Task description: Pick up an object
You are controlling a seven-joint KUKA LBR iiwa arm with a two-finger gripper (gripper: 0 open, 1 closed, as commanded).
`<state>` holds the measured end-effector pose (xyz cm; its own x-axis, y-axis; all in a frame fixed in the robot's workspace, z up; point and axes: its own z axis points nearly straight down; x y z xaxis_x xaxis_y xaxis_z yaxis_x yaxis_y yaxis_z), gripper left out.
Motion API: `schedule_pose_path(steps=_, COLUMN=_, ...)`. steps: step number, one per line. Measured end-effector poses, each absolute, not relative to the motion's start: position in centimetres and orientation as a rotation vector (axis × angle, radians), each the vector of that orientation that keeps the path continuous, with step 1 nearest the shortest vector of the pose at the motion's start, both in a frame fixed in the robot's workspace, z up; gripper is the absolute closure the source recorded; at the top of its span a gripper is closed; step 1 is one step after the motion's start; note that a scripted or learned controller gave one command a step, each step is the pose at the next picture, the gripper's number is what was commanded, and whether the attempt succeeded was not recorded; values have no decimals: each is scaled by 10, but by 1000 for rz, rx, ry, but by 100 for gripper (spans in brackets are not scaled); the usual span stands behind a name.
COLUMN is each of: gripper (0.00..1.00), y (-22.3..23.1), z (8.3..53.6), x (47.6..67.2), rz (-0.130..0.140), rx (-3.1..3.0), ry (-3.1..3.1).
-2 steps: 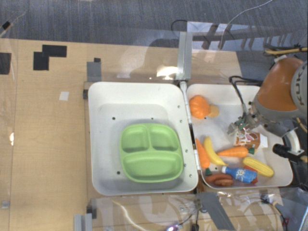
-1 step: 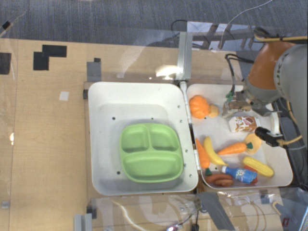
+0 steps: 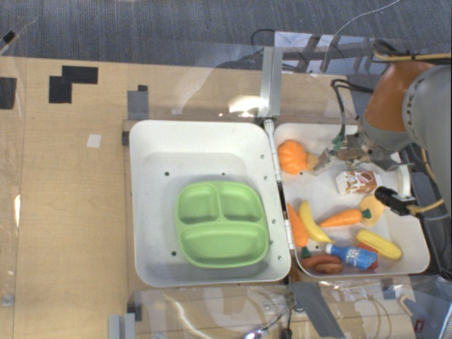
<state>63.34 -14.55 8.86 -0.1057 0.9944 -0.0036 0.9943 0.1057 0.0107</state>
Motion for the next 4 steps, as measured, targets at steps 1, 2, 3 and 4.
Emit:
schedule_pose_path(steps=1, gripper=0, y=-189, z=88, x=599, rz=12, rx=2181, ry=2251)
schedule_pose_path(steps=2, gripper=100, y=-187, z=98, x=602, rz=19, rx=2177, ry=2255)
schedule_pose_path(steps=3, gripper=0, y=-187, z=98, x=602, rz=18, rx=2177, ry=2255)
schedule_pose_path(steps=4, gripper=0, y=-205, z=89, x=544, rz=16, rx=2278, ry=2151)
